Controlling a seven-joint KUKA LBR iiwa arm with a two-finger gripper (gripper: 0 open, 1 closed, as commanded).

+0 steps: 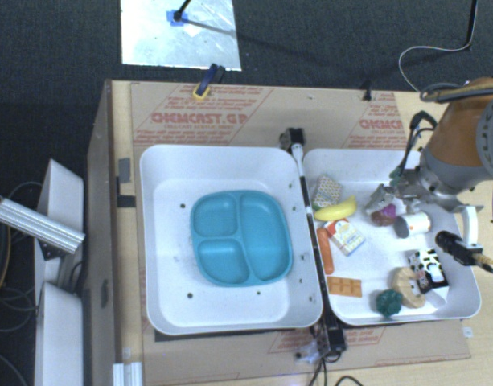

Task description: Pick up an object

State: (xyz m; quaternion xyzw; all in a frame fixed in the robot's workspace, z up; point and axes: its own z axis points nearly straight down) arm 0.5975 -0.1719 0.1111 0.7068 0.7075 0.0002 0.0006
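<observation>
Three smooth hollows shape the glossy blue plate [240, 237].

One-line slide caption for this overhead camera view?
Gripper low over a purple object in the right white bin; blue divided plate left.

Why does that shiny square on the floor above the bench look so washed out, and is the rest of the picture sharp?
Camera view: the silvery sheet on the dark floor reflects the room light, so it glares pale. The white bins are bright and evenly lit with soft, faint shadows; the blue tray reads clearly. Small items near the gripper are slightly soft, and the whole picture is low in detail.
</observation>
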